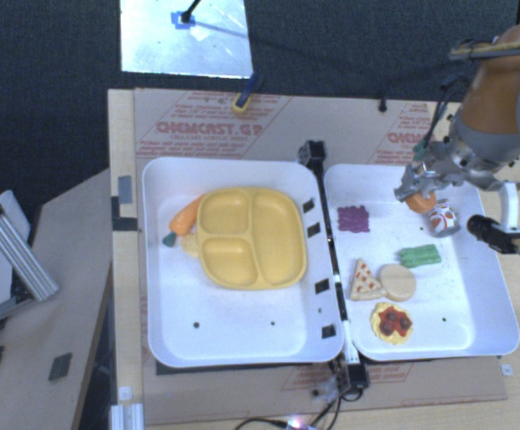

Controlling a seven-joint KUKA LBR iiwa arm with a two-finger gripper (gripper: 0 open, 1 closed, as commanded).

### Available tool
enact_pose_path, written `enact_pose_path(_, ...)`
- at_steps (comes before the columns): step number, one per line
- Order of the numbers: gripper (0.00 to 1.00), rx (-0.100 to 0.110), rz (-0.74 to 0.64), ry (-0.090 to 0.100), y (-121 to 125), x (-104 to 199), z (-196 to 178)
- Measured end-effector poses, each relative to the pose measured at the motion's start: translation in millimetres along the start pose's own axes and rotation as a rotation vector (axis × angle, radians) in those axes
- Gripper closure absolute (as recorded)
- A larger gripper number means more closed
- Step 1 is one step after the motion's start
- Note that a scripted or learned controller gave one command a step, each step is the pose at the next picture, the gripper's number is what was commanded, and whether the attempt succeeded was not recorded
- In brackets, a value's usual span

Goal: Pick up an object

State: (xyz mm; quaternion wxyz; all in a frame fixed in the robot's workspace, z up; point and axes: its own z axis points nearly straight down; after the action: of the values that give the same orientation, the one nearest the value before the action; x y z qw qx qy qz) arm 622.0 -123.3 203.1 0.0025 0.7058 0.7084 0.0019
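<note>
The gripper [423, 189] hung low over the back of the right bin [488, 325], its tip just above a small orange toy [420, 202] — whether it gripped that toy or merely touched it could not be told. Beside the toy lay a white-and-red piece [442, 219]. Farther out in that bin sat a purple cluster [353, 218], a green piece [420, 256], a pizza slice [362, 280], a round tan biscuit [397, 283] and a small round pizza [391, 322]. The left bin [166, 330] held a yellow divided plate [246, 237] with a carrot [184, 215] touching its left rim. The board [215, 124] under the bins bore red print reading "CHEMCAST" — the letters after it were unclear.
</note>
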Motion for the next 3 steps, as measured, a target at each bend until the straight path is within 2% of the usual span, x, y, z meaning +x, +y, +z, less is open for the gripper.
enact_pose_path(1,1.00,0.002,-0.001,0.001,1.2,0.0,-22.9)
enact_pose_path(2,1.00,0.007,0.000,0.002,-49.0,26.4,-31.7)
enact_pose_path(3,1.00,0.007,0.004,0.001,-83.0,31.6,-21.2)
